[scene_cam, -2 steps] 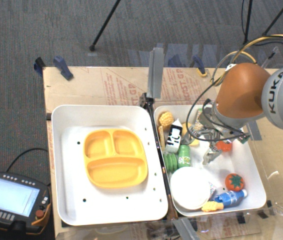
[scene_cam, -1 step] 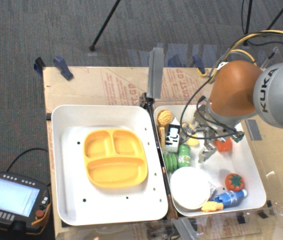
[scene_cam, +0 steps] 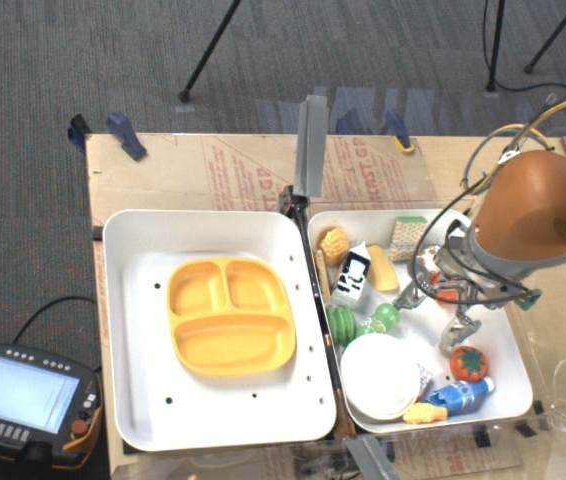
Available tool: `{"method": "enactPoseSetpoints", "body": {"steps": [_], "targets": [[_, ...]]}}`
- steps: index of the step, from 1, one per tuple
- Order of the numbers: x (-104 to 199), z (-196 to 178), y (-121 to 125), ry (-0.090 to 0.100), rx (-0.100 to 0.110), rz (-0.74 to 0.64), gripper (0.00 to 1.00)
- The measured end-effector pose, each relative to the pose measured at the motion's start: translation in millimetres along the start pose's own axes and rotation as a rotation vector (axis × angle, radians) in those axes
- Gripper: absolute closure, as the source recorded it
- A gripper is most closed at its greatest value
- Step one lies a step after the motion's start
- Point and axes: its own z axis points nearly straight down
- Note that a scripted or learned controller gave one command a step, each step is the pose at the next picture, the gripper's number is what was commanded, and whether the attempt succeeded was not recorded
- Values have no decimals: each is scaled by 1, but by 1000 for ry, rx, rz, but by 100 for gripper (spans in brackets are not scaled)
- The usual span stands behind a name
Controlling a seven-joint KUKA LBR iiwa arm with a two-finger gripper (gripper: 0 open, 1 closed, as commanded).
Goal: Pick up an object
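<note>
Readable writing is pretty thin here: the brown cardboard sheet (scene_cam: pixel 213 173) under the bins has faint red printed lettering on it, upside down and too washed out to make out. The small black-and-white carton (scene_cam: pixel 352 272) in the right white bin (scene_cam: pixel 519 353) has bold markings on its face, but I can't read them either.

Left white bin (scene_cam: pixel 128 338) holds one thing, a yellow plastic divided tray (scene_cam: pixel 231 315) with three compartments. The right bin is the crowded one: one yellow corn cob (scene_cam: pixel 334 241), one pale yellow wedge (scene_cam: pixel 383 269) just beside the carton, one speckled green-and-tan sponge block (scene_cam: pixel 407 233), a green ridged toy (scene_cam: pixel 342 324), a smaller green round piece (scene_cam: pixel 385 317), one white round plate (scene_cam: pixel 379 375), one red tomato with a green top (scene_cam: pixel 470 362), and one blue bottle (scene_cam: pixel 460 396) lying on its side near a small yellow piece (scene_cam: pixel 422 414).

The gripper (scene_cam: pixel 460 320) hangs over the right side of that bin, just above the tomato, wrist and orange band covering whatever's behind it. Fingers look spread apart with nothing between them.

Off the bench at lower left there's a grey teach pendant (scene_cam: pixel 28 400) on the carpet.
</note>
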Motion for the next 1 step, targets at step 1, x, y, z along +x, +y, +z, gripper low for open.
{"method": "enactPoseSetpoints", "body": {"steps": [1], "targets": [[-41,0,17,-3,-2,11,0]]}}
